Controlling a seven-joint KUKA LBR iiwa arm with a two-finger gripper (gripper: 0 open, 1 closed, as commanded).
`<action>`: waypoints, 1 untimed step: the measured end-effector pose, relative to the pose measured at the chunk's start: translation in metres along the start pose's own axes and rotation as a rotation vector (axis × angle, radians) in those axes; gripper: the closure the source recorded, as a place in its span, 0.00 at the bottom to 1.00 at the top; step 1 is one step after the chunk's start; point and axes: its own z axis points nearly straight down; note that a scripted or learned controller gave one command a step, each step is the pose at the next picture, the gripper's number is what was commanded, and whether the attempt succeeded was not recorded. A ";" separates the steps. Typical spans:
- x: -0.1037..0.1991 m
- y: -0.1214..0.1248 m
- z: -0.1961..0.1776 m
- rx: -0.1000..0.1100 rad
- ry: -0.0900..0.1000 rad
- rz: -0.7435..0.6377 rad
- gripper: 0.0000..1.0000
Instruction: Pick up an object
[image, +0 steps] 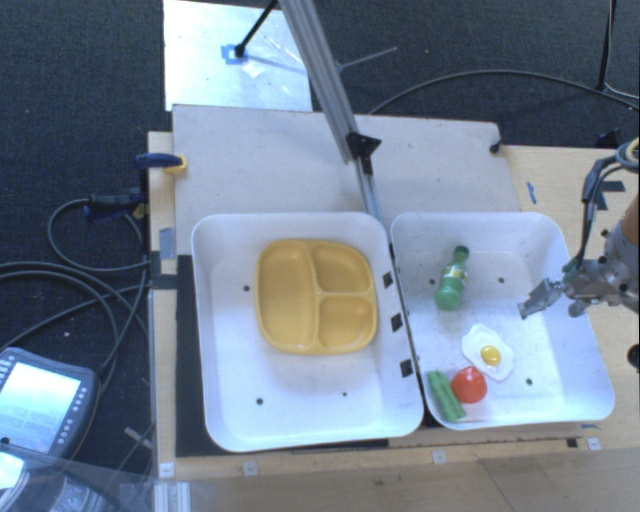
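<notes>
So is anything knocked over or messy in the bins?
The green bottle lies on its side in the right bin, not standing. The fried egg, tomato and green vegetable sit loose near the front. The yellow tray lies flat in the left bin. Nothing looks spilled or broken.

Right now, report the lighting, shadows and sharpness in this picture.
Camera view: even, soft light; the white right bin looks bright but not blown out; the yellow divided plate casts only a faint shadow; the green bottle and toy fried egg read fairly sharp; the gripper is slightly soft.
</notes>
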 end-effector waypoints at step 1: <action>0.000 0.000 0.000 0.000 0.000 0.001 0.00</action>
